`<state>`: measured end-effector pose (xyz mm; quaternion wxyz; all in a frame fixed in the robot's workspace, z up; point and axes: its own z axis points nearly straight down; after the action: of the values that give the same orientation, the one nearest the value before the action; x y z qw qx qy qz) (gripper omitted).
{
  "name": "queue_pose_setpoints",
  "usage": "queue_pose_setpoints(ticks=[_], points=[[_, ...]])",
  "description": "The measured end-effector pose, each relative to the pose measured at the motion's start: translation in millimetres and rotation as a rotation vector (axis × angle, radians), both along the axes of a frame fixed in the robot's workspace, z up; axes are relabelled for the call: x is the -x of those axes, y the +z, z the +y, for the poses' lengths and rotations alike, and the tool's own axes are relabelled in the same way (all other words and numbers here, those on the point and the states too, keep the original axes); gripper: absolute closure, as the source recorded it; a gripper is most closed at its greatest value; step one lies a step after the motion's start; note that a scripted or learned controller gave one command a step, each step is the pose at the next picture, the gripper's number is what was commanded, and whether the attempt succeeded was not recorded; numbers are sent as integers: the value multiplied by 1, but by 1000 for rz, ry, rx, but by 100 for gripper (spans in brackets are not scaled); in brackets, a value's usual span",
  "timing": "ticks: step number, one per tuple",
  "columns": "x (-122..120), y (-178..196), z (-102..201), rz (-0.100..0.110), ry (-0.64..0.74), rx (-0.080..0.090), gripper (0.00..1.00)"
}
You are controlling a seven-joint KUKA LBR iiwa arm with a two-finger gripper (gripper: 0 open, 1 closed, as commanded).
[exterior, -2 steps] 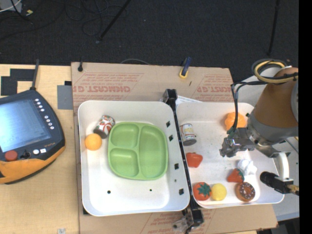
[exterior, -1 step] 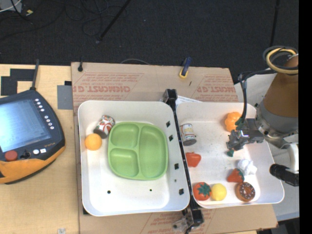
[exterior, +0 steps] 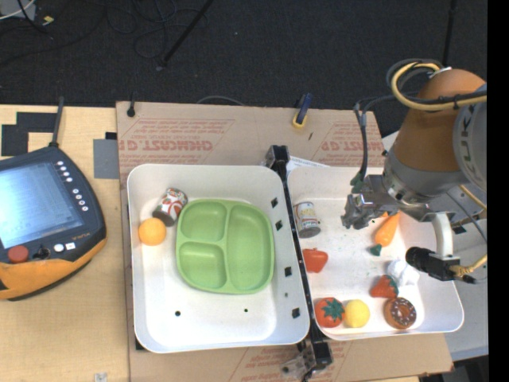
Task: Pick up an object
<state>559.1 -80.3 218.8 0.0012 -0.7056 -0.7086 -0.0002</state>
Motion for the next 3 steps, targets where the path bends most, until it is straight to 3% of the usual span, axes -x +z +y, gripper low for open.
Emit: queue_pose_setpoints(ticks=[1, 2, 3], points=[[-39, 3, 27, -1, -1, 1, 100], [-54, 15, 63, -1, -2, 1, 100], [-57, 3, 54, 3, -4, 3, 100]])
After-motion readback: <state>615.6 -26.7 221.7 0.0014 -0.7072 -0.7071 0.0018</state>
